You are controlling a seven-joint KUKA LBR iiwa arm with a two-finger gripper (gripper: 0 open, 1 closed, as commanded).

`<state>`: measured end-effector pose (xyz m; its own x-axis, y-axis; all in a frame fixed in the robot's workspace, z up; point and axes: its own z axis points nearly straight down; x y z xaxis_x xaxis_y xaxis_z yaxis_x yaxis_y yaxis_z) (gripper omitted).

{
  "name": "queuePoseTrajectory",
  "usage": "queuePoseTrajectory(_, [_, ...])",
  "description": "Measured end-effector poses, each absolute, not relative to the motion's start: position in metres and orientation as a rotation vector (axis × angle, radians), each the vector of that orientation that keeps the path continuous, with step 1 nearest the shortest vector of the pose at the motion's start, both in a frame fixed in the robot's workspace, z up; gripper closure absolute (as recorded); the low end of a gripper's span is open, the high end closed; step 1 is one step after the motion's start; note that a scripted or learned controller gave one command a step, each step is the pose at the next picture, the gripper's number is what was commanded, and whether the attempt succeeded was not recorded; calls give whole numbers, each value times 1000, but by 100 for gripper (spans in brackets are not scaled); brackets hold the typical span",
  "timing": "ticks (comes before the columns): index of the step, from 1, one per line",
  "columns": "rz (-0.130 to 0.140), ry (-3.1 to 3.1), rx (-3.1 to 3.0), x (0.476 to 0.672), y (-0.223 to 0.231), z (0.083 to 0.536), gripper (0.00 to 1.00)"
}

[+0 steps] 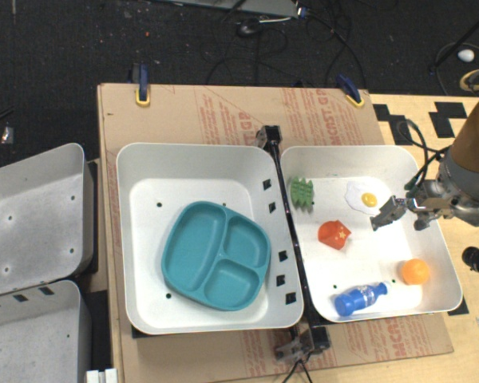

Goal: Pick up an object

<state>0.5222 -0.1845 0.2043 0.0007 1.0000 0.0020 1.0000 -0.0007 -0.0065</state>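
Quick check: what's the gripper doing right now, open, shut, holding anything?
Gripper: over the right white bin, just right of the white-and-yellow toy fried egg; nothing seen between its fingers; open or shut cannot be told.

You are looking at an evenly lit scene, with soft light falling from above. The two shallow white plastic bins (pixel 199 162) come out bright, close to washed out along their rims, while the dark speckled floor (pixel 56 38) around the bench stays dim. Shadows are short and faint: you can see a soft one under the teal divided plastic tray (pixel 215 255) and a thin one below the blue plastic bottle (pixel 358 298). The brown cardboard sheet (pixel 215 106) shows no glare. Detail is moderately sharp but grainy, and the grey robot arm (pixel 471 162) at the right looks slightly blurred.
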Motion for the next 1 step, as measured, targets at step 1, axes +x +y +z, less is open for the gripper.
queuePoseTrajectory(1, [4, -2218, -2218, 530, -177, 149, 0])
